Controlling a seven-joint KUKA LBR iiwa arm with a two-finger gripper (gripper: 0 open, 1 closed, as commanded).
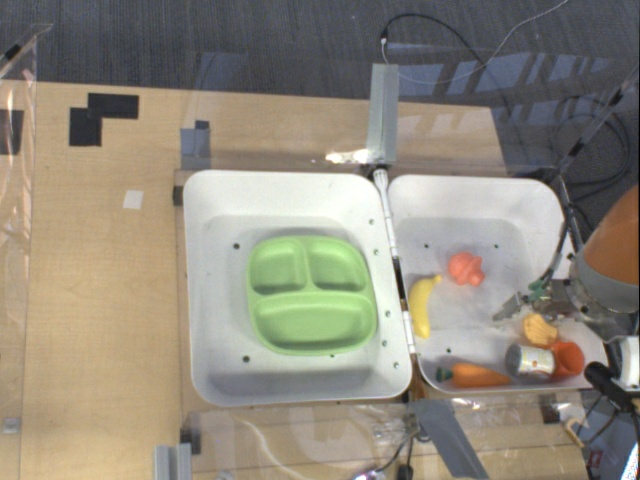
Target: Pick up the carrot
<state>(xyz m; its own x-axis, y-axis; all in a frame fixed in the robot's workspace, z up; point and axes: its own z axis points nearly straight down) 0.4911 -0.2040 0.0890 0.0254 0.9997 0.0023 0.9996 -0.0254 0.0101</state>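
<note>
Camera view: gripper (pixel 524 303) fingers' state unclear, well apart from carrot (pixel 476 375).

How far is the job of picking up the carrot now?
Done: nothing yet. The carrot lies at the front edge of the right bin, untouched. In hand: the gripper is low in that bin, near the yellow piece, not at the carrot. Left: reach the carrot, grasp it and lift.

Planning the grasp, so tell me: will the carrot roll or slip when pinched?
The carrot looks like smooth, rigid toy plastic, so probably light and somewhat slippery. Its tapered, rounded body may roll or squirt sideways. It lies against the right bin's front wall, which could crowd the claw.
</note>
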